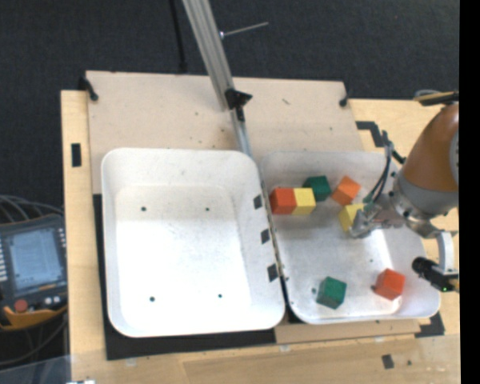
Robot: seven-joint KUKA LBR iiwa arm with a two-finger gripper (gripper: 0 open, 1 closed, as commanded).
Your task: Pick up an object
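Observation:
The right bin holds several small blocks. A red block and a yellow block sit side by side near its left wall, with a green block and an orange block just beyond them. Another green block and a red-orange block lie near the front. My gripper is down in the right bin, right against a yellow block that peeks out at its left side. The arm's wrist covers the fingertips.
The left bin stands beside the right one, their walls meeting at the middle. A slanted metal pole rises from behind the bins. A teach pendant lies off the bench at far left.

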